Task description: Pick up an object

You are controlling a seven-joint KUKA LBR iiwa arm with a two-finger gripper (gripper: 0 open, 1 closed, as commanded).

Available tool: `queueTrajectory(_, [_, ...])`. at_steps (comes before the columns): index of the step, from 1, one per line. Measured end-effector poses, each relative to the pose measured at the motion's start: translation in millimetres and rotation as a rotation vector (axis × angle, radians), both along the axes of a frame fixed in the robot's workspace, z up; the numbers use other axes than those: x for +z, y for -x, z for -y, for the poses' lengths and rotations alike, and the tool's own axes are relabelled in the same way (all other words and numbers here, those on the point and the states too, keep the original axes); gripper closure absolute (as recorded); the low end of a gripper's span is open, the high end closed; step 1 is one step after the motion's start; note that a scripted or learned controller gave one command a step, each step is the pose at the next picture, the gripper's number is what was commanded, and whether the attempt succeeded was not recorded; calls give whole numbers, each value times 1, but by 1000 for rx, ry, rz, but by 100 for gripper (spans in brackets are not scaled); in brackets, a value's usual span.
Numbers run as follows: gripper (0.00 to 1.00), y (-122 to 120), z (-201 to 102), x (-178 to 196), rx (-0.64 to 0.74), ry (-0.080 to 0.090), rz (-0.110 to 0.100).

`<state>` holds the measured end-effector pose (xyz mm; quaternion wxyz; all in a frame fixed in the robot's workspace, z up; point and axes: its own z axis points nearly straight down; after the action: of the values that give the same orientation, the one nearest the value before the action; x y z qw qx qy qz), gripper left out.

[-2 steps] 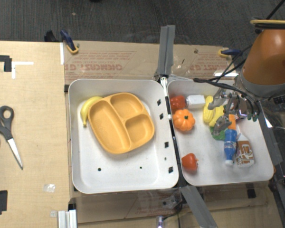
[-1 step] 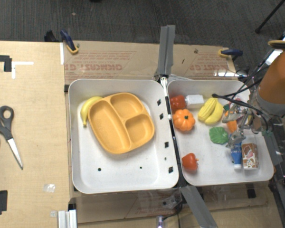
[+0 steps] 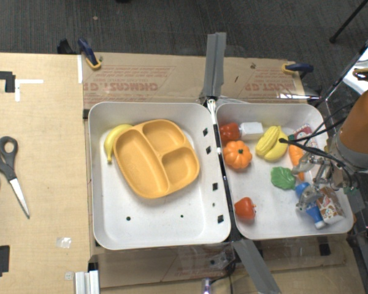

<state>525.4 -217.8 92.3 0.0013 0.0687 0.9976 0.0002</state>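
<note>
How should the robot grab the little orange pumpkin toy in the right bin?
Probably from straight above, fingers closing across the round orange pumpkin toy's middle. It sits upright with its stem on top, and a red toy crowds its far side, so squeezing left to right looks easier.

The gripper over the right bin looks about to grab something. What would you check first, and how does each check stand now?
1. Gripper over the right bin: ok, it hangs at the bin's right side.
2. Things to pick are in reach: ok, a blue-capped tube and a green toy lie close by.
3. One clear target: cannot tell, several small things crowd under the gripper.
4. Gripper open: cannot tell, cables and clutter hide it.
5. Nothing held already: cannot tell, for the same reason.
6. Easier picks stand apart: ok, the pumpkin and the tomato have free space round them.
</note>
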Motion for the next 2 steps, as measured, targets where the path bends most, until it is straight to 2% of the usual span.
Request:
queueTrajectory(1, [0,0,3,0,23,0,1])
queueTrajectory(2, [100,-2,2,11,25,2,6])
